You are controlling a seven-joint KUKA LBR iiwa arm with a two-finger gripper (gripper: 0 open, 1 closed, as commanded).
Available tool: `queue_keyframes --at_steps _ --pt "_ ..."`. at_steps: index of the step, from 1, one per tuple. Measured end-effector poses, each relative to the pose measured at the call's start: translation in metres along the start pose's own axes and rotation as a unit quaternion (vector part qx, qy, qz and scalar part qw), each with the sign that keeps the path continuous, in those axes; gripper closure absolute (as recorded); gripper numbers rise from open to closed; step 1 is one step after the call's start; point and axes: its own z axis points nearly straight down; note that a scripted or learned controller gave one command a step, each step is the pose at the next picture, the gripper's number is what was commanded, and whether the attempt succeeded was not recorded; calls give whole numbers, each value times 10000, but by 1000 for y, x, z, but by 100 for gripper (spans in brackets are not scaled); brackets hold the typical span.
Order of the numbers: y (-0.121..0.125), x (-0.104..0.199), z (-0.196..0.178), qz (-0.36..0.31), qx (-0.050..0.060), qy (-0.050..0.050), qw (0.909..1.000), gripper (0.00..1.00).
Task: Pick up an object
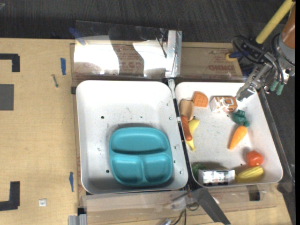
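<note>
1. Starting at the near rim of the right bin (276, 172), a silver can (216, 176) lies on its side against the wall, with a dark green item (198, 167) touching its left end and a yellow banana-like piece (250, 173) just to its right. A red tomato (254, 158) sits just behind the yellow piece, so this near edge has little open room.
2. In the left bin (93, 107), a teal divided tray (140, 155) fills the near middle, close to the near wall; bare floor lies on its left and behind it.
3. Farther back in the right bin, an orange carrot (237, 136) lies tilted, its green top (241, 117) towards the far side. Bare white floor lies between it and the left wall.
4. Along that shared wall, a thin red-orange piece (186, 127) and a yellow piece (192, 134) sit touching it, with a tan bread-like piece (187, 108) behind them.
5. Near the far wall are an orange waffle-like square (200, 99) and a white and orange carton (222, 104), slightly apart.
6. The gripper (244, 93) hangs over the far right corner, just beside the carton; nothing is seen between its fingers, and whether they are spread or closed cannot be told.
</note>
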Motion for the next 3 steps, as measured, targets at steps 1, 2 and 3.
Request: queue_keyframes --at_steps 1,2,3 --pt "2 -2 -11 -14 -16 -47 10000 100" --pt "3 -3 -23 -25 -32 -94 9999 100" --pt "5 -5 -34 -36 -47 -141 9999 100"
